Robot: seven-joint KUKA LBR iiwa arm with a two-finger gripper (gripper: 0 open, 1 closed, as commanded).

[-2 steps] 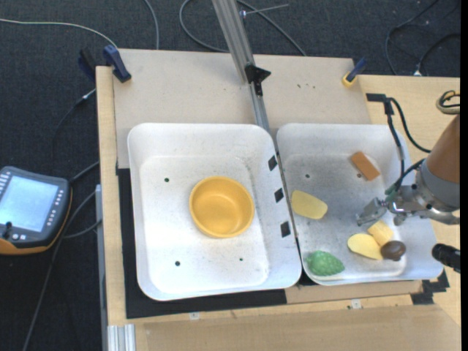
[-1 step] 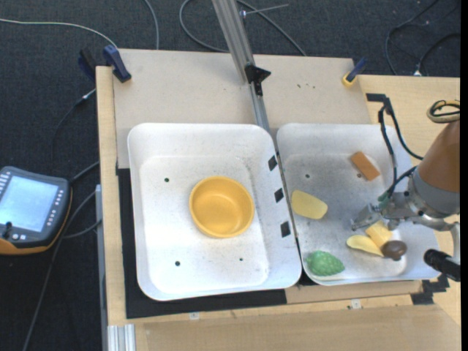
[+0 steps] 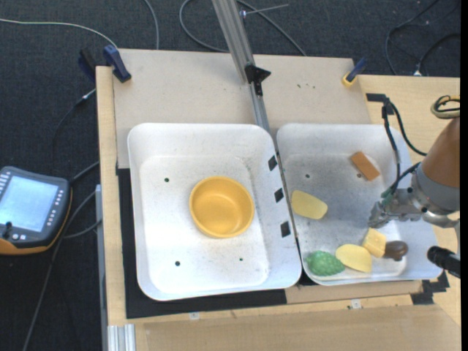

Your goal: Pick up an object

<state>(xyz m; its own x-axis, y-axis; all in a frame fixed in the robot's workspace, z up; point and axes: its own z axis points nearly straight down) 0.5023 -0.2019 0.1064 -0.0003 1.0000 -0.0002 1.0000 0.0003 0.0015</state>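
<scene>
Your bench carries two shallow white bins side by side. The left bin (image 3: 150, 159) holds a single yellow bowl (image 3: 221, 206), upright near its middle. The right bin (image 3: 322, 141) holds the loose pieces: an orange block (image 3: 364, 164) toward the far side, a pale yellow piece (image 3: 308, 205) near the divider, and along the near rim a green lump (image 3: 324, 262), a yellow wedge (image 3: 354, 257), a small yellow cube (image 3: 375, 243) and a brown piece (image 3: 395, 250), the last three close together. Your arm (image 3: 442, 174) reaches in from the right, and the gripper (image 3: 385, 212) sits low over the right bin just above the yellow cube and the brown piece. You cannot tell from here whether the claw is released or clenched, and nothing is seen lifted. A handheld pendant (image 3: 29, 209) lies on the dark floor left of the bench.
</scene>
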